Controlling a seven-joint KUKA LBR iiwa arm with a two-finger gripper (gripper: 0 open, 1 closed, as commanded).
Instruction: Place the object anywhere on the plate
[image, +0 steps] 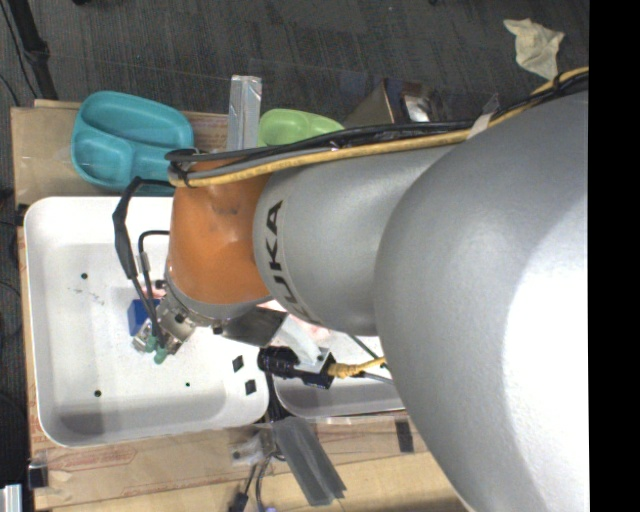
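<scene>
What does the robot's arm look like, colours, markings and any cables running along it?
The arm is thick, smooth and light grey, with an orange band above the wrist and dark letters from the KUKA name beside it. A yellow and black cable bundle runs along its upper side, and thin black cables loop down near the wrist. The hand is small and metallic, with green tips and a blue piece next to it.

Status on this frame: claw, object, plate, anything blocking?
Claw low in left bin, finger state unclear. Small blue object beside claw. Plate not made out. Arm covers right bin.
</scene>
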